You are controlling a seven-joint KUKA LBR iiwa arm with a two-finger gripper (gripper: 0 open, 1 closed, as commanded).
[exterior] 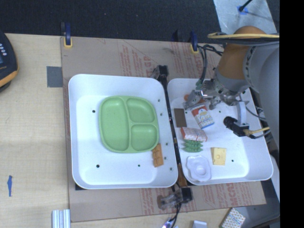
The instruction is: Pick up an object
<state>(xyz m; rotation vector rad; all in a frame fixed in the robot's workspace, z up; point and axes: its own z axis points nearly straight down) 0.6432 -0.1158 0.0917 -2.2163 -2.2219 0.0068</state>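
Beside the green divided plate (128, 124), across the rim into the right bin (256, 167), lies the cluster of likely targets: a small red-and-white carton (204, 117) nearest the gripper (201, 97), a pink-topped packet (194, 134) below it, a green leafy piece (192, 146), a clear cup (198, 167) and a yellow cheese slice (218, 156). An orange cracker (157, 155) sits in the left bin (80, 175) just off the plate's lower right. The gripper hangs over the carton's upper edge; whether it is apart or together I cannot tell. A good attempt would centre over one item, clear of its neighbours, before descending.
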